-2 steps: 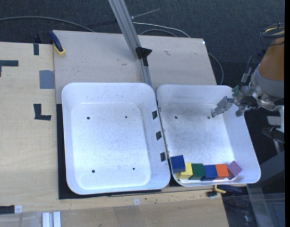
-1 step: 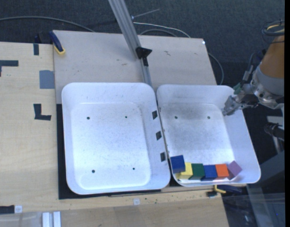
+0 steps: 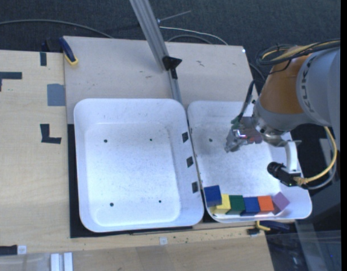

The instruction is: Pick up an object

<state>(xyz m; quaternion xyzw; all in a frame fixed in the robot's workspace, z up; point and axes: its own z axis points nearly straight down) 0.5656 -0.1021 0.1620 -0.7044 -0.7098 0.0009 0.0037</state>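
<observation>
Several small coloured blocks lie in a row along the near edge of the right bin [image 3: 218, 114]: a blue block [image 3: 212, 195] on top of a yellow one [image 3: 221, 206], then a green block [image 3: 237, 204], another blue one [image 3: 251, 205], an orange block [image 3: 265, 203] and a purple block [image 3: 280, 200]. My gripper [image 3: 234, 141] hangs over the middle of the right bin, well above the row of blocks. Nothing shows between its fingers.
The left bin [image 3: 83, 117] stands beside the right one. A slanted metal post [image 3: 152, 33] rises from behind the bins. A blue and yellow tool [image 3: 68, 51] lies at the board's far left corner. Cables trail at the right.
</observation>
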